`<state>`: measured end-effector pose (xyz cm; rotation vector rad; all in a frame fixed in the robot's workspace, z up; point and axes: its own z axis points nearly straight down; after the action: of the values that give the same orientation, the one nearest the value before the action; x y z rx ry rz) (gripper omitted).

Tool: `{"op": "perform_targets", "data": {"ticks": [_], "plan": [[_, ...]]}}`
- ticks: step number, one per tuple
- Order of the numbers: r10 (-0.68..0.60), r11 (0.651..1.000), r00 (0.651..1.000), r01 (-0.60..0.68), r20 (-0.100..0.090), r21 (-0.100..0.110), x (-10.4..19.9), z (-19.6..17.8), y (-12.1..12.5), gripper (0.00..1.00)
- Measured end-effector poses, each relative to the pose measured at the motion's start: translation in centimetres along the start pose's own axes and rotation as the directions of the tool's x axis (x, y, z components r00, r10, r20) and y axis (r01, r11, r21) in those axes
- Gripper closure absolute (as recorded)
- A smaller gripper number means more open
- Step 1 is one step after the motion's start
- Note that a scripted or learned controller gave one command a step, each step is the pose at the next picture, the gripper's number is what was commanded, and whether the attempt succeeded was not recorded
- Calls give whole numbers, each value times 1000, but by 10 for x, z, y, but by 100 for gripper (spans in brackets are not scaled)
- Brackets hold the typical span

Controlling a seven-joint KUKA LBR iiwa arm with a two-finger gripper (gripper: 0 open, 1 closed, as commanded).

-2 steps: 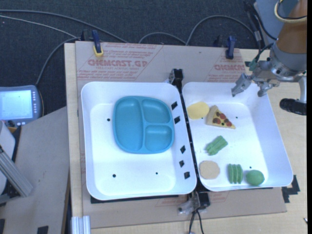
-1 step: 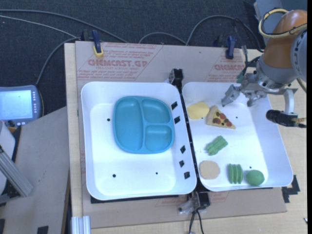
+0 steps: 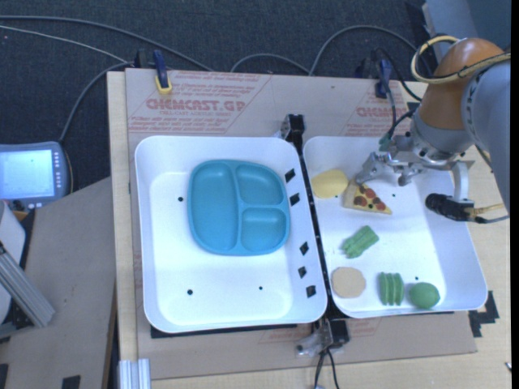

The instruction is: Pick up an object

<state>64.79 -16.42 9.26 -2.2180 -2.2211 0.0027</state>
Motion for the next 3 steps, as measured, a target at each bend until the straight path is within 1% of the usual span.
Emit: {"op": "perform_targets", "data": {"ticks": [1,2,3], "plan": [[0,1000,1000,0,3,-7,-2,2,3,0],[-1,1000,1000,1,3,-11,-1,-9,4,100],[0,1000,1000,0,2,-10,2,-74,3,100]]}}
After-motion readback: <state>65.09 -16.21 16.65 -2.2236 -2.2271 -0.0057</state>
